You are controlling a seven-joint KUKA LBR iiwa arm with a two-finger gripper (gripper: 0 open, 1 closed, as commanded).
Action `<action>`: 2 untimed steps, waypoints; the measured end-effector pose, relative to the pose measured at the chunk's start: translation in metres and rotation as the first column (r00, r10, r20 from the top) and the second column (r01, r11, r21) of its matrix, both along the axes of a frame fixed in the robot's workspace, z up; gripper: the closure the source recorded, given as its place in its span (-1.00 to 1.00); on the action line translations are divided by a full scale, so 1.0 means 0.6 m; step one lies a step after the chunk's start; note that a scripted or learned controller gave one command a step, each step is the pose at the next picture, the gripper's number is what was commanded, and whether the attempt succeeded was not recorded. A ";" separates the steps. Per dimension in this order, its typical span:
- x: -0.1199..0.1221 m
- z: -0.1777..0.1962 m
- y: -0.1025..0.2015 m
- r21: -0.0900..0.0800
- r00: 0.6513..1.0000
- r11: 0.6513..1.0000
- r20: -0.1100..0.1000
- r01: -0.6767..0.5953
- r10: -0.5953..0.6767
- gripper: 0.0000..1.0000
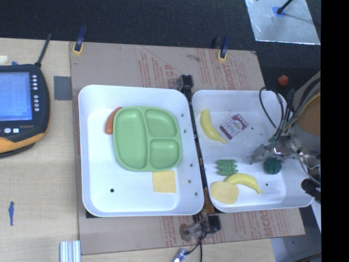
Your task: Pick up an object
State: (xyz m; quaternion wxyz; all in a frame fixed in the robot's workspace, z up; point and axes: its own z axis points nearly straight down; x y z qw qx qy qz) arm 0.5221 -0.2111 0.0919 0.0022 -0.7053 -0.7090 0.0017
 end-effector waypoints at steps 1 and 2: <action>0.000 0.018 -0.002 -0.002 1.000 1.000 -0.001 -0.002 0.002 1.00; 0.077 0.116 0.080 0.000 1.000 1.000 0.004 0.000 0.000 1.00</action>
